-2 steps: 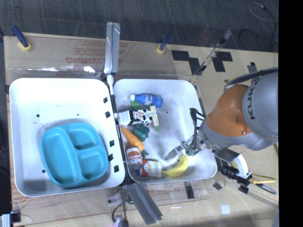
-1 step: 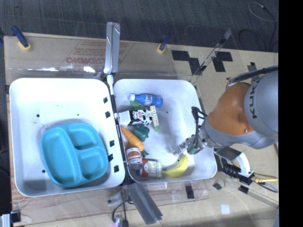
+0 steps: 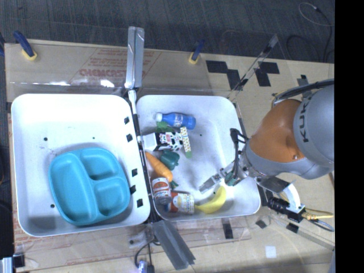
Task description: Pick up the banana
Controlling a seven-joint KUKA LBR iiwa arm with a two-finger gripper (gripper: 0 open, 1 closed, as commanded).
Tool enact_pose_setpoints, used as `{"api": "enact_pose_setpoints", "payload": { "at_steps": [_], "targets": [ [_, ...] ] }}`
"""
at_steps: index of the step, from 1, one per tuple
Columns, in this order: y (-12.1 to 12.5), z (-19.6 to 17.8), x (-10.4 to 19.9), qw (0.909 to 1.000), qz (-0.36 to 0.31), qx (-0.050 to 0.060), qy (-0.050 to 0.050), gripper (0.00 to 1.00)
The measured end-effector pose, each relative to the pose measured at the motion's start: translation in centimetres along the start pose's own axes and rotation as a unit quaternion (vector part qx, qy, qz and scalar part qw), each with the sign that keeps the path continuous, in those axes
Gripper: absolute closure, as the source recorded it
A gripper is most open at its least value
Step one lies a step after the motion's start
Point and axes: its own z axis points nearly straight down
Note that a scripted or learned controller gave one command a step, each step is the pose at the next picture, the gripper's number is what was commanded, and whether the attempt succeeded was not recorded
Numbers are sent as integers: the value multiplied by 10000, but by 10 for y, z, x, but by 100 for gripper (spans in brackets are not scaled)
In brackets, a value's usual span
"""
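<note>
The upper end of the banana (image 3: pixel 212 202) is covered by the gripper (image 3: pixel 219 181), whose fingertips are too small and blurred to be made out. The arm (image 3: pixel 296 135) is cut off at the right. Labels on the small carton (image 3: pixel 172 140) and bottle (image 3: pixel 176 120) cannot be read.

Dark carpet floor (image 3: pixel 187 10); tan bench (image 3: pixel 170 61), blue clamps (image 3: pixel 25 45).

The banana (image 3: pixel 214 202) is yellow and curved, lying flat in the near right corner of the right bin (image 3: pixel 245 209), close to its front wall, with one end beside a small can (image 3: pixel 183 203).
</note>
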Motion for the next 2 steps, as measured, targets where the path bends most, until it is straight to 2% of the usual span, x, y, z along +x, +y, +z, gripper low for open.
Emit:
{"api": "enact_pose_setpoints", "payload": {
  "at_steps": [1,2],
  "targets": [
    [0,9,0,9904,-1380,1,0,0],
    [1,-1,0,9900,-1408,-2,-2,100]
  ]
}}
